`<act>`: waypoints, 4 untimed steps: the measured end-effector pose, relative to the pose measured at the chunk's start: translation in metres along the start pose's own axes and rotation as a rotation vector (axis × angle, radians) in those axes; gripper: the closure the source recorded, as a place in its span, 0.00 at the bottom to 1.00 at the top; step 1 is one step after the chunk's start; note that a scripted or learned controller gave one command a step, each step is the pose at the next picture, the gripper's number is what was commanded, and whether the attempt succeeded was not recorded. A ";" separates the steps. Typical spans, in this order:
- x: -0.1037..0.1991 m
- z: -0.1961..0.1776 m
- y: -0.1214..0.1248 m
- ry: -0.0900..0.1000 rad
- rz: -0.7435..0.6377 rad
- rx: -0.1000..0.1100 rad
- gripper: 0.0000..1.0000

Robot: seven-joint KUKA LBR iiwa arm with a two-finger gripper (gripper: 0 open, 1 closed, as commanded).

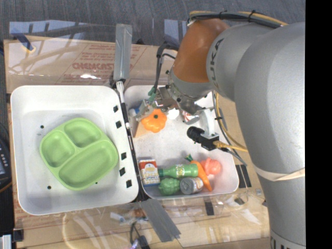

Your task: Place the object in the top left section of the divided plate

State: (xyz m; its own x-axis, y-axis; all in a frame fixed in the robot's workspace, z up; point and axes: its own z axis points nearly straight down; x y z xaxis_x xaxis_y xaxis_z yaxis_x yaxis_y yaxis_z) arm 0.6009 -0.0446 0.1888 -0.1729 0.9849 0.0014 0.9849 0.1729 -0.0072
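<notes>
A green divided plate (48,162) with two small sections and one large one lies in the left bin (23,108). An orange toy pepper (154,122) sits in the far left part of the right bin (231,183), close to the wall between the bins. My gripper (155,104) hangs low just behind and above the pepper, at or near its top. Whether it touches the pepper is unclear. The grey arm with its orange band reaches in from the right and covers the back right of that bin.
Along the near wall of the right bin lie a red box (148,171), a green bottle (179,170), a can (191,185), an orange carrot (203,176) and a pink peach (212,166). Bare floor lies between them and the pepper.
</notes>
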 end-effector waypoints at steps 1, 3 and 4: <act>0.054 0.000 0.045 -0.001 0.143 0.000 1.00; 0.138 -0.017 0.049 -0.002 0.105 0.000 0.00; 0.129 -0.052 0.079 -0.003 -0.116 -0.002 0.00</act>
